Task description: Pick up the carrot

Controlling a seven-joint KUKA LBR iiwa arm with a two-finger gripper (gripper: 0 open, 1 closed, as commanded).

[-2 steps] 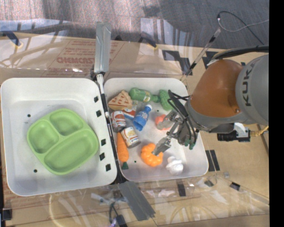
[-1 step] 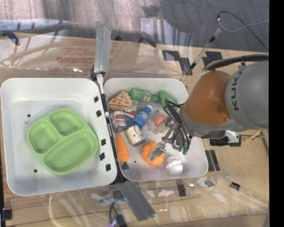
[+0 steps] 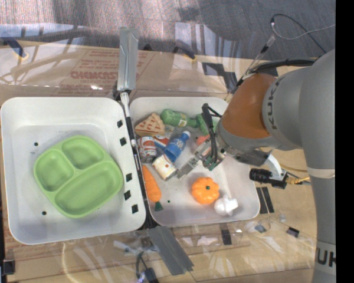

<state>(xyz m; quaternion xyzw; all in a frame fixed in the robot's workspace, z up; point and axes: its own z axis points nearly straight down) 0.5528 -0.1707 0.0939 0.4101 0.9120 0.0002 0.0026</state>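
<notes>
Against the right bin's left wall, orange carrot (image 3: 151, 184), green-tipped, pincer (image 3: 196, 161) released

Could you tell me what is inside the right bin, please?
Right bin: carrot along its left wall, pumpkin, blue bottle, waffle, green toy. The arm covers its right part.

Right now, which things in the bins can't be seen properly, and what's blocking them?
- Gripper: small and dark over clutter; finger state unclear.
- Green toy: right end hidden behind the arm.
- Can: label too small to read.
- Carrot: lies against the bin wall; contact unclear.
</notes>
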